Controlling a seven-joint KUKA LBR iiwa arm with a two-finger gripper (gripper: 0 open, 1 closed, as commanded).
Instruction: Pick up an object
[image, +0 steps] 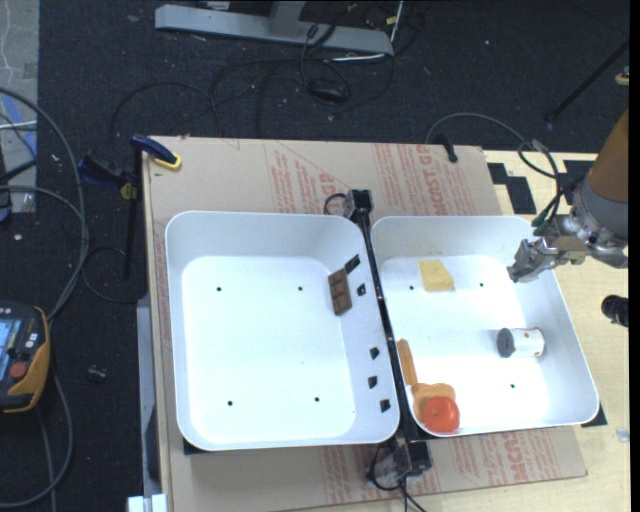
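- Over the far right edge of the right bin (560, 300), the gripper (527, 262) hangs at the end of the grey arm, above the bin's rim and apart from everything lying inside.
- Nothing has been picked up yet, as I judge it: every object lies on a bin floor, and none sits at the tool's tip.
- Whether the tool is released or clenched I cannot tell; it is small and seen at a slant, and nothing is visibly carried.
- Candidates in the right bin: a pale yellow block (435, 275) at the far side, a white cylinder with a dark cap (520, 342) nearer the right wall, and an orange-handled tool with a red ball end (430, 398) at the near left corner.
- A brown bar (340, 292) lies in the left bin (260, 340), beside the divider.
- Left to do: choose one, descend, close, and lift.
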